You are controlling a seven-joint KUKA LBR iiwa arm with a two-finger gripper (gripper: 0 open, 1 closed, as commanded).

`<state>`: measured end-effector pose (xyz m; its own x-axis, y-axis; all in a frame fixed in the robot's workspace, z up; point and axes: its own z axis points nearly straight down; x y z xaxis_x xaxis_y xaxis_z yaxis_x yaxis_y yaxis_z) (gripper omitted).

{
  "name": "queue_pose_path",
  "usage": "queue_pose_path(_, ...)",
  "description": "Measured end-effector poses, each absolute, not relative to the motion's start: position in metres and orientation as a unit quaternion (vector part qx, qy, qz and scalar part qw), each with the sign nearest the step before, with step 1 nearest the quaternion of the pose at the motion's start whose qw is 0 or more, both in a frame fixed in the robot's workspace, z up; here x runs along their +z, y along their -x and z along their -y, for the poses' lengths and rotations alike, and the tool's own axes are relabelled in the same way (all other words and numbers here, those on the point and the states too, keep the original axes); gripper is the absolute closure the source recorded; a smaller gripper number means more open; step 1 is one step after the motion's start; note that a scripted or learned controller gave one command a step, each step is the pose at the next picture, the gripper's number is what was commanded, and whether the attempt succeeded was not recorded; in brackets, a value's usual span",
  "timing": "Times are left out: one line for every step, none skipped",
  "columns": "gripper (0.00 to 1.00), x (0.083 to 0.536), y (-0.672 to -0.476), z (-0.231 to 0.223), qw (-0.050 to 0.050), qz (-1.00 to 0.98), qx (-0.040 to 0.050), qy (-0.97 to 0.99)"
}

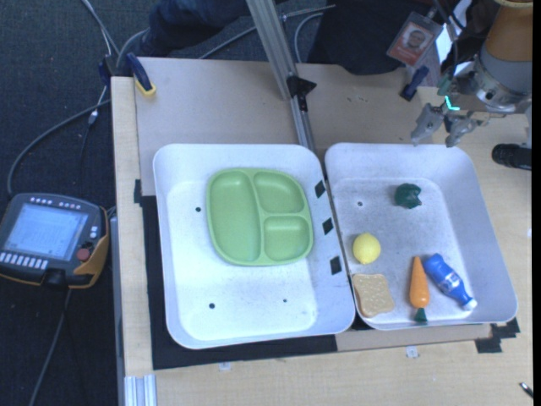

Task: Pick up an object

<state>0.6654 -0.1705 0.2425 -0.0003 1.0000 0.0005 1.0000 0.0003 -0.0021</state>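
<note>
The right bin [473,184] holds a dark green broccoli piece [407,195], a yellow lemon [366,248], a slice of toast [373,293], an orange carrot [418,284] and a blue bottle [447,280]. My gripper [443,128] hangs above the far rim of the right bin, up and to the right of the broccoli. Its two fingers stand apart and open, with nothing between them.
The left bin [182,227] bears a green divided plate [259,216]. A metal post [272,36] rises behind the bins. A teach pendant [51,239] lies off the bench at the left. A blue-and-yellow clamp [139,74] sits at the bench's far left corner.
</note>
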Motion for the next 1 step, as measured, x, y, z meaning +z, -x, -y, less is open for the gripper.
queue_pose_path(0.0, 0.2438, -0.666, 0.1704, 0.0, 0.707, -0.0001, 0.707)
